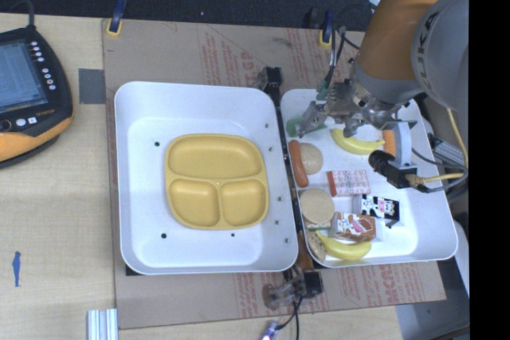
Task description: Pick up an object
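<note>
My gripper (336, 114) hangs over the far end of the right bin (430, 239), under the grey and orange arm. Just below it lies a yellow banana (356, 143), and a small green piece (294, 126) lies to its left. Nearer the front of the bin are a red sausage (297, 162), a round bun (311, 159), a pink packet (349, 182), a second bun (316, 206), a black-and-white carton (381, 208), a brown snack pack (355, 227) and a second banana (345, 248). The arm hides the bin's far right corner.
The left bin (135, 171) holds a yellow three-compartment tray (216, 179). A handheld control pad (28, 91) lies on the bench at the far left. Cables and a black connector (386, 165) trail from the arm over the right bin.
</note>
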Controlling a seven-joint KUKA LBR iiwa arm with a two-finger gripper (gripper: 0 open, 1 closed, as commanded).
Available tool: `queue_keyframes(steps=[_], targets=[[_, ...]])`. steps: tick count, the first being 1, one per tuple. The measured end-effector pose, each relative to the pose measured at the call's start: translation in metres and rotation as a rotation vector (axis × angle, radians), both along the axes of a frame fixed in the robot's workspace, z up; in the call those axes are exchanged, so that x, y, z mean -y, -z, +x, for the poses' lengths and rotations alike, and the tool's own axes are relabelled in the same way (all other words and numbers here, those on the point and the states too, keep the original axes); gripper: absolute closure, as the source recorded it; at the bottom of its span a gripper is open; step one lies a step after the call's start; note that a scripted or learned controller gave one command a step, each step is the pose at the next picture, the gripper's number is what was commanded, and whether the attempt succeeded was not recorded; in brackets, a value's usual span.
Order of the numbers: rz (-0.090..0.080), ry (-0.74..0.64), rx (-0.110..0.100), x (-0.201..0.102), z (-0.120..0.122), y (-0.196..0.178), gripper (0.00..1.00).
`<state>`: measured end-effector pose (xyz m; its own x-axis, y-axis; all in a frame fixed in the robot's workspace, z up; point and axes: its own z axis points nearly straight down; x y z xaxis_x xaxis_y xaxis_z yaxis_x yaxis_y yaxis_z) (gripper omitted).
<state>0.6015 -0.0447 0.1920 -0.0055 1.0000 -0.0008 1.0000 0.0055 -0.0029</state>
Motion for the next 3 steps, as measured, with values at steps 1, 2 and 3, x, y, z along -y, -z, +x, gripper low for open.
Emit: queue_keyframes(steps=[1, 2, 3], targets=[[-0.002, 0.000, -0.004, 0.051, 0.025, 0.076, 0.00], [0.000, 0.001, 0.001, 0.062, 0.055, 0.100, 0.00], [-0.001, 0.000, -0.002, 0.093, -0.016, 0.100, 0.00]])
